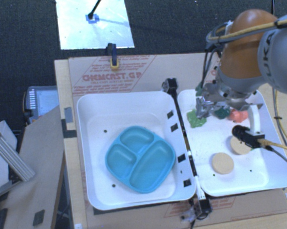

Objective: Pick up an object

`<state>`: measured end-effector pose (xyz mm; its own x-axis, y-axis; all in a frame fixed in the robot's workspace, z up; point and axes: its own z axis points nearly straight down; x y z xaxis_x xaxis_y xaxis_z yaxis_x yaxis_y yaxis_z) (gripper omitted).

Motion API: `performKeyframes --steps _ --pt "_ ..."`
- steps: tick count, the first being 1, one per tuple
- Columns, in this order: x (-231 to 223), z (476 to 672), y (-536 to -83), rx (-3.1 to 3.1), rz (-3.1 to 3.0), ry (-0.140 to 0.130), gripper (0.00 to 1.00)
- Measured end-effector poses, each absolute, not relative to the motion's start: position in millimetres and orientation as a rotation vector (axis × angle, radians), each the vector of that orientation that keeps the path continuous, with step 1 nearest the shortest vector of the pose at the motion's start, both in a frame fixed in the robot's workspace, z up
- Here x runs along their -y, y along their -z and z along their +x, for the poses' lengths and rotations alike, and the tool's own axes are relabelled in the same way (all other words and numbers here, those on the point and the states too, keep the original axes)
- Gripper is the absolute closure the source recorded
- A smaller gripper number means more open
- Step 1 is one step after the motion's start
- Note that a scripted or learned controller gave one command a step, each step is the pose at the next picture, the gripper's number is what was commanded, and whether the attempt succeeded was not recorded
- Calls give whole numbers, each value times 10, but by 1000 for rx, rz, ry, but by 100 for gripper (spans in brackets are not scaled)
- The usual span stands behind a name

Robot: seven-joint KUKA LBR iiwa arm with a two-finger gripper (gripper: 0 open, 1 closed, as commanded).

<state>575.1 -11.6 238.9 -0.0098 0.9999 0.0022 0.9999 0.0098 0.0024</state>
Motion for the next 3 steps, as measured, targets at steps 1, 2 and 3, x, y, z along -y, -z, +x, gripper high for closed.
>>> performKeyframes --steps 1,2,3 --pt "-370 5574 -2236 -2233 2212 -2 100" --pt "-996 5441 -2241 -2235 2211 -3 100" --pt "-1093 5448 -2260 -2229 2213 -2 100"
